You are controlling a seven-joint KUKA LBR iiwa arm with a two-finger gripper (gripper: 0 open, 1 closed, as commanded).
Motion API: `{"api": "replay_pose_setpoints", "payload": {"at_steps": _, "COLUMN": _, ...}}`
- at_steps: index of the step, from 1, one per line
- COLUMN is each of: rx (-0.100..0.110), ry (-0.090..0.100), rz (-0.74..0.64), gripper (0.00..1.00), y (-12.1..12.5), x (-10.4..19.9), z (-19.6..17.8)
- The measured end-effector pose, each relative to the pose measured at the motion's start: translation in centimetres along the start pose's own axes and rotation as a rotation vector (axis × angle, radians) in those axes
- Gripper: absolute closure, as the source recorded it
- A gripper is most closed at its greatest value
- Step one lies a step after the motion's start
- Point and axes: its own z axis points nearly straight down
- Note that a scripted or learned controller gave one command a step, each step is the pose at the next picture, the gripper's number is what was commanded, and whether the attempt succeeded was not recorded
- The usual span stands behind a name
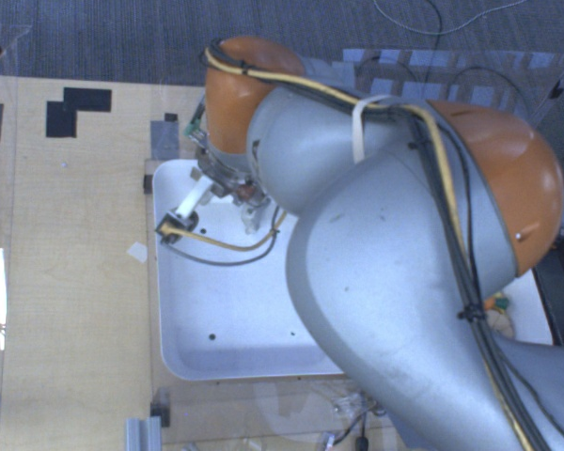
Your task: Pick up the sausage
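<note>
Currently the end effector (250, 210) is hanging low over the left white bin (227, 348), near that bin's far edge and toward its far left corner; I cannot tell whether it is apart or together. Outward, the grey arm (376, 280) is covering the bin's right side. A small orange-and-tan thing (496, 310) is peeking out beside it toward the right edge of the surface (66, 252), and I cannot tell whether it is the sausage.

The shallow white plastic bin (216, 346) sits on the pale wooden surface (66, 299), left of centre; the big grey arm (385, 280) covers its right side, with the gripper (252, 216) over its upper end.
</note>
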Motion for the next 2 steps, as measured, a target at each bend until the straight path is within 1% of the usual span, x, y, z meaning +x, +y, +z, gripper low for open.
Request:
{"api": "replay_pose_setpoints", "payload": {"at_steps": 1, "rx": -0.001, "ry": 0.006, "rz": 0.023, "gripper": 0.00, "y": -0.2, "x": -0.1, "z": 0.0}}
{"api": "replay_pose_setpoints", "payload": {"at_steps": 2, "rx": 0.000, "ry": 0.014, "rz": -0.017, "gripper": 0.00, "y": 2.0, "x": -3.1, "z": 0.1}}
